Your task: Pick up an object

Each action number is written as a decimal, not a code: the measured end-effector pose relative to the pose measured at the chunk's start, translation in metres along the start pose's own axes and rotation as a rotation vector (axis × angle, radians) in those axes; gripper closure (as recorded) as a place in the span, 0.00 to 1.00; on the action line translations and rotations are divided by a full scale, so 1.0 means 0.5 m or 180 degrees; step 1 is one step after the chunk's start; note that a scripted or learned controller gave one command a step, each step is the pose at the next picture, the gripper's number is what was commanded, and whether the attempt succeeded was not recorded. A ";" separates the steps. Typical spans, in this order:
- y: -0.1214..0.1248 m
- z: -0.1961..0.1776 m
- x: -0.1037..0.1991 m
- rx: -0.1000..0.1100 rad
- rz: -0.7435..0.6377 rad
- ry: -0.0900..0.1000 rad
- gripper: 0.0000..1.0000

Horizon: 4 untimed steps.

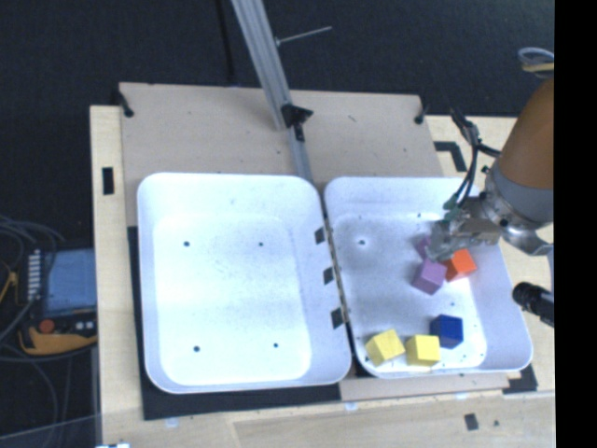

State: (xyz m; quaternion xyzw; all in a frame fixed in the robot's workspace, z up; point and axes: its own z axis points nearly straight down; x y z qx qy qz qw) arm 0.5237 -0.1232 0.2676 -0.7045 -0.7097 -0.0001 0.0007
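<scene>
Reaching in from the right: grey arm (527, 189) with its orange band, wrist low over the upper right part of the right bin (373, 194). Gripper (449, 242) down close to the bin floor, just above and touching or nearly touching a purple block (430, 275), with an orange block (461, 265) right beside it on the right. Impossible to tell whether open, closed or pinching anything, the tip being blurred and dark against the blocks. Purple and orange blocks side by side, apparently touching, both lying in the middle right of that bin. Lower down, a blue block (448, 329) near the bin's front right corner, apart from the pair above. Along the front wall, two yellow blocks (384, 346) (423, 349) next to each other, the right one just below the blue one. To the left, the left bin (233, 278), white, flush against its neighbour. Behind both bins, a slanted metal pole (266, 54) running up to the top edge. Far left, off the bench, a blue box (71, 280) among cables
</scene>
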 end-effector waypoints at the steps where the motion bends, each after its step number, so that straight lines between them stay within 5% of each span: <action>1: 0.046 0.028 0.087 -0.0002 0.0002 -0.0002 1.00; 4: 0.166 0.030 0.358 -0.0008 0.0004 -0.0002 1.00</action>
